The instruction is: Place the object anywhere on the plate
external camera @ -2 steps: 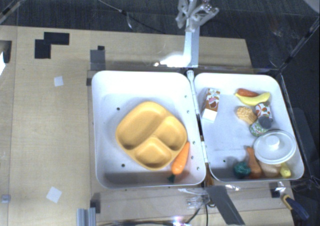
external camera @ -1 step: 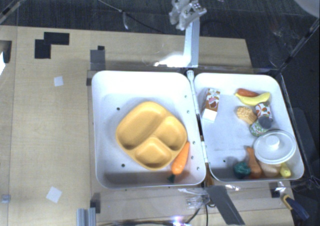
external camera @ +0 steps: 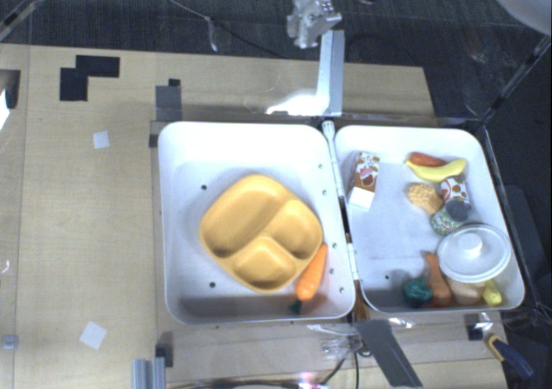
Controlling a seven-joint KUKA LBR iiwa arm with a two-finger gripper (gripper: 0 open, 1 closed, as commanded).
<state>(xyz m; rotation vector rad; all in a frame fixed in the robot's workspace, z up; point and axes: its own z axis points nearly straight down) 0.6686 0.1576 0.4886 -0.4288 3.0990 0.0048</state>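
Two bins: a left bin (external camera: 172,206) and a right bin (external camera: 388,266) sit side by side on the wooden surface (external camera: 78,232), sharing a middle wall.
Plate: a yellow divided plate (external camera: 260,230) lies near the middle of the left bin, three shallow wells showing, nothing in them.
Object: a toy carrot (external camera: 311,273) — orange, with a small green stub at its lower end — lies just off the plate's lower right corner, between the plate and the middle wall. It seems to touch or nearly touch the plate's rim; I cannot tell which.
Claw: the claw (external camera: 315,12) hangs high beyond the far edge of the bins, well apart from the carrot and the plate. From this angle I cannot tell whether it is open or closed; nothing shows in it.
Right bin: a small carton (external camera: 365,180), a banana (external camera: 435,171), a white lidded bowl (external camera: 472,252) and other small play foods lie well away from the plate.
Handling: the carrot looks like a light, stiff plastic piece, smooth and tapered — likely to slip if pinched at the thin tip.
Where to hold: I would take it across the thicker middle, squeezing across its width.
Progress: the carrot is not yet on the plate.
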